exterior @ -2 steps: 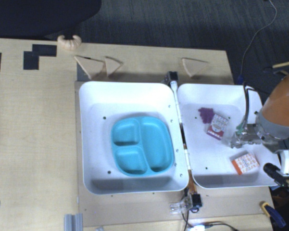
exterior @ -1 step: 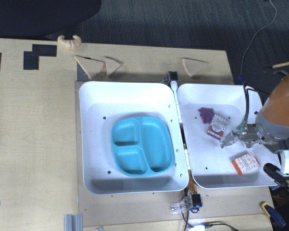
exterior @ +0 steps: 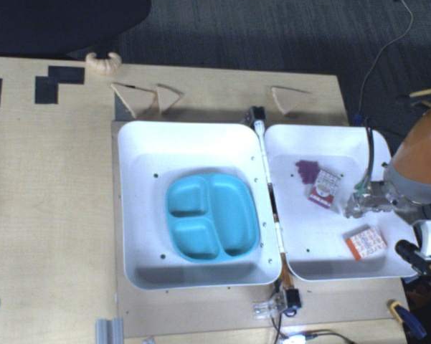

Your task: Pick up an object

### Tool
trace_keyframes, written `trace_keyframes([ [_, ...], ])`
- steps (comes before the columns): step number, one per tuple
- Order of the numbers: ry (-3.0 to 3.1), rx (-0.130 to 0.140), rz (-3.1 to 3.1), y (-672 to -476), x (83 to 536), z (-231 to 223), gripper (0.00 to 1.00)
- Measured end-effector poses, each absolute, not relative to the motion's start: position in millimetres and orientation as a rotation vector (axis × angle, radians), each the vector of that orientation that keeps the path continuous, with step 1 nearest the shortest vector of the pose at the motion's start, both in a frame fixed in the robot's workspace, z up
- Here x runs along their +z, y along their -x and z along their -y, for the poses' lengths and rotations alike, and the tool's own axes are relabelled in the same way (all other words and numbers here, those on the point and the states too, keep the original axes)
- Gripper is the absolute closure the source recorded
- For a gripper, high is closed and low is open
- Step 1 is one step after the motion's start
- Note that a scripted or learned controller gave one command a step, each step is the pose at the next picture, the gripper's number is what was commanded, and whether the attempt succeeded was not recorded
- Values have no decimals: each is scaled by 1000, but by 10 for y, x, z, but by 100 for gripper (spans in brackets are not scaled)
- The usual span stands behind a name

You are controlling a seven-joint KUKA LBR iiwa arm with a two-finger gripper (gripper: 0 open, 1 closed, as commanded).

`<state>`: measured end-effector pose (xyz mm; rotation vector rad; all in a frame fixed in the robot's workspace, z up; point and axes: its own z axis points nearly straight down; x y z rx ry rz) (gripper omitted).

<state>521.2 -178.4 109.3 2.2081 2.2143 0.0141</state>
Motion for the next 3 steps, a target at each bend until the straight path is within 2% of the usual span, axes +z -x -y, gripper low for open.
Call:
trace_keyframes([
  [1,-2211,4,-2225,-6024,1351,2056,100],
  [2,-2209,6,-2225,-6704,1753,1904,100],
  [3,-2211,4,-2226,-6699,1746,1907,0],
])
